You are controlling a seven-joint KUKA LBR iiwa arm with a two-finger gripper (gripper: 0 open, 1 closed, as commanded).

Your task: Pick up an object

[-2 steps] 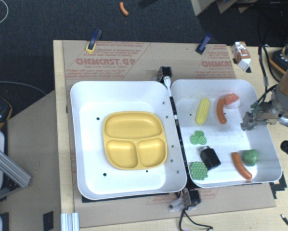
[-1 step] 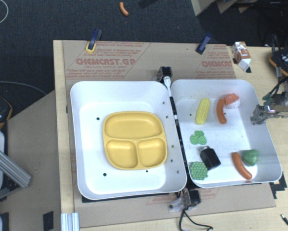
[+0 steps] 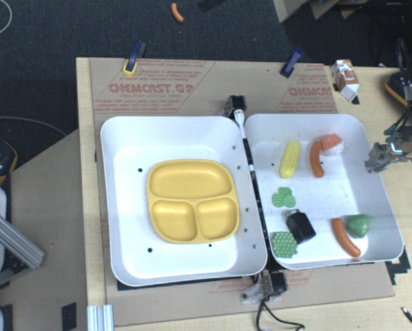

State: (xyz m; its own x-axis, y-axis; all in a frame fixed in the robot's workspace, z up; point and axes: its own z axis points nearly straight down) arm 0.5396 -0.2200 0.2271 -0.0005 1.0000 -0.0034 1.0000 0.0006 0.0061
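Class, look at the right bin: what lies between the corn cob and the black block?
A small green leafy piece lies between the corn cob and the black block, in the camera view.

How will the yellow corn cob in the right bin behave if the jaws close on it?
The corn cob looks rounded and long, so it may roll sideways if nudged. Its bumpy surface probably helps grip. It lies apart from the other items on the flat bin floor, so nothing would stop a roll.

The grey metal two-finger gripper [image 3: 384,156] sits at the camera view's right edge — low, its small tip pointing left.
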